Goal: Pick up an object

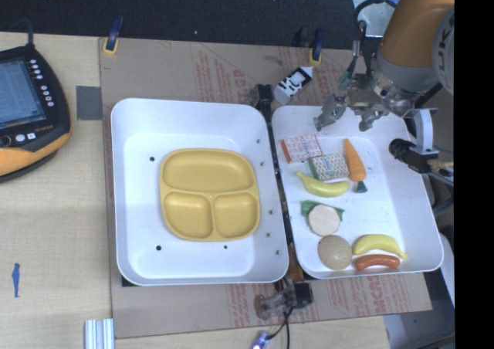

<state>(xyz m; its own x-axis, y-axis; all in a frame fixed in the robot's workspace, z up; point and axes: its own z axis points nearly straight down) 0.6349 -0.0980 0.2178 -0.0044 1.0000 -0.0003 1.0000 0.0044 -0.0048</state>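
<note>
My gripper hangs over the far end of the right bin, open, with nothing between its fingers. Just below it lie an orange carrot, a small patterned packet, a pink card and a yellow banana. Nearer the front of that bin are a white radish slice with a green leaf, a tan potato, a second banana and a red sausage.
The left bin holds a yellow divided plate. A tablet pendant sits at the bench's left edge. Clamps and a black-and-white tag stand behind the bins.
</note>
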